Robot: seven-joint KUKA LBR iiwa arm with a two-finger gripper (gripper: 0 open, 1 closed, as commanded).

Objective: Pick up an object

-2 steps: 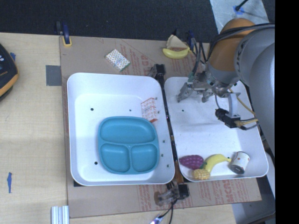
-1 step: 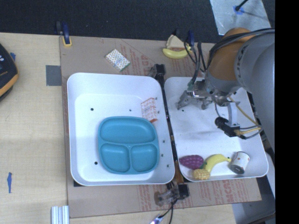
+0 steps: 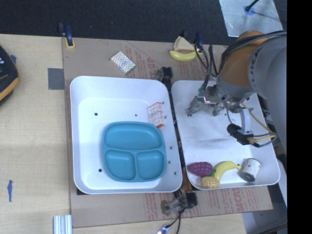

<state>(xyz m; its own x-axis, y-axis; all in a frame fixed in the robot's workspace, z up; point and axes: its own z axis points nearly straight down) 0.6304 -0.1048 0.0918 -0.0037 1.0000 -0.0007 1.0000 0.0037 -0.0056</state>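
Currently the gripper is hovering with fingers spread and holding nothing, while the toy banana is lying well below it, long axis crosswise, in the right bin.

Robot lab: bench w/ clamped cardboard, two white bins, toy food, cabled KUKA arm.

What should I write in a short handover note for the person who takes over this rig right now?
Gripper: over the upper part of the right bin, with nothing visible between its fingers.
Right bin, near edge: purple grapes, corn cob, banana, small can.
Left bin: blue divided plate, small packet by the right wall.
Outside the bins: a patterned packet, a yellow toy.
Done: nothing picked yet.
Left: grasp and lift one object.
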